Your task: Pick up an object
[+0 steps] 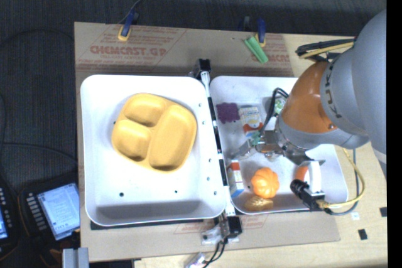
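Note:
The right bin holds a small orange pumpkin near its front, a purple block at the back left, a white packet beside it, and a red and white tube along the left wall. A brownish item lies under the pumpkin at the front wall. My gripper is down inside this bin, just behind the pumpkin and over a small green and red item. The orange-banded wrist covers the bin's right half.
The left bin holds a large yellow three-lobed form. A black divider rail runs between the bins. A green marker and blue clamps sit on the cardboard behind. A screen device lies off the bench at front left.

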Controlling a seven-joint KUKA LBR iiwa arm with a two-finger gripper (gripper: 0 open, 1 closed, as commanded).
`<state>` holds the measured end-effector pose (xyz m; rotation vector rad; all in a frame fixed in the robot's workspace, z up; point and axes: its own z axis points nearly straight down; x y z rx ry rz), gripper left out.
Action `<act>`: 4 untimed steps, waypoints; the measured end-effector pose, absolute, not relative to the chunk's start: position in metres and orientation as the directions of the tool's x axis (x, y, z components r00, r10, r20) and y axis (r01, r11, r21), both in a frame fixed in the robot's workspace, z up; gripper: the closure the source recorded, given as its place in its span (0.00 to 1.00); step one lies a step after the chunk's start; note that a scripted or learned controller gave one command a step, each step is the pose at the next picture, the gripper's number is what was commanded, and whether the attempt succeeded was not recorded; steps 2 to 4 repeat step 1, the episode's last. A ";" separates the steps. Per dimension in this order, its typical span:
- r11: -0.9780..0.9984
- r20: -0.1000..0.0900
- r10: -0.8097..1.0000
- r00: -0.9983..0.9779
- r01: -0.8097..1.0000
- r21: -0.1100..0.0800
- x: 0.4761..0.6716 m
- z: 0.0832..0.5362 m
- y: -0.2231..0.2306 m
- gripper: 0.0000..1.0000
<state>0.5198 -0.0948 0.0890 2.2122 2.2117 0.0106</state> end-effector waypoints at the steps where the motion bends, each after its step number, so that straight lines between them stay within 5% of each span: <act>1: -0.001 -0.004 1.000 0.001 1.000 0.015 0.521 0.100 -0.095 1.00; 4: -0.001 -0.004 1.000 0.001 1.000 0.015 0.521 0.100 -0.095 1.00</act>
